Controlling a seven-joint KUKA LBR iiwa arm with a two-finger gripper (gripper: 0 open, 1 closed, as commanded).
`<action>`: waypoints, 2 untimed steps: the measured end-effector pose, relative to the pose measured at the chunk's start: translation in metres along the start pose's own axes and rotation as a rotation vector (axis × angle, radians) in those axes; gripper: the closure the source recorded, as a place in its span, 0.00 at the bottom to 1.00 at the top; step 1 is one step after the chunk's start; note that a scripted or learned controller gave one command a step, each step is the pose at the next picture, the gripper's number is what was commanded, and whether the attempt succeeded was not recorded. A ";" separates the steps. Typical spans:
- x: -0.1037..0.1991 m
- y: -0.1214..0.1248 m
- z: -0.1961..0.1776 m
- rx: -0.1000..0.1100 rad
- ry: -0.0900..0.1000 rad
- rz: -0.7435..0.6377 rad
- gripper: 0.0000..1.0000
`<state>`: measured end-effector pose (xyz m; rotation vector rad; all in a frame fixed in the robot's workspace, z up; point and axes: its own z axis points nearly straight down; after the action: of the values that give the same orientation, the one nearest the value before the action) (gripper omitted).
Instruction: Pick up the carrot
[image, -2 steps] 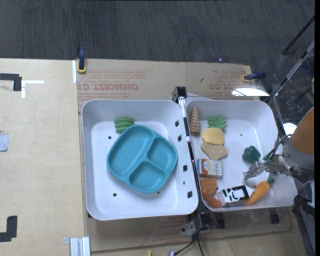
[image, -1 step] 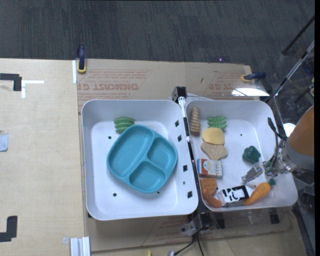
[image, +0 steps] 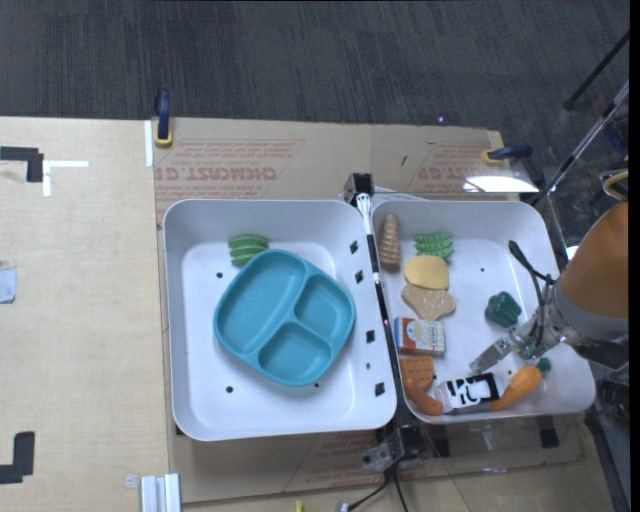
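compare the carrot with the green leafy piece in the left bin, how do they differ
The carrot is orange and tapered, while the green leafy piece is green and ridged. The carrot lies in the right bin near its front edge, next to the gripper; the leafy piece lies in the left bin toward the back, just beside the blue divided plate. The carrot lies at a slant; the leafy piece lies about level. Both look like toy food resting flat.

Bright, even overhead light, slightly soft focus

The white bins (image: 270, 415) are evenly lit with faint shadows along their walls; a glare patch (image: 500, 184) shines on the cardboard at upper right, and small details look mildly blurred.
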<state>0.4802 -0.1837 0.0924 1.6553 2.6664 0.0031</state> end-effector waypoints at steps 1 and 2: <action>-0.002 0.002 -0.010 -0.005 -0.004 0.006 1.00; -0.002 0.002 -0.010 -0.004 -0.004 0.005 0.00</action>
<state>0.4829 -0.1843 0.1019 1.6589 2.6571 0.0053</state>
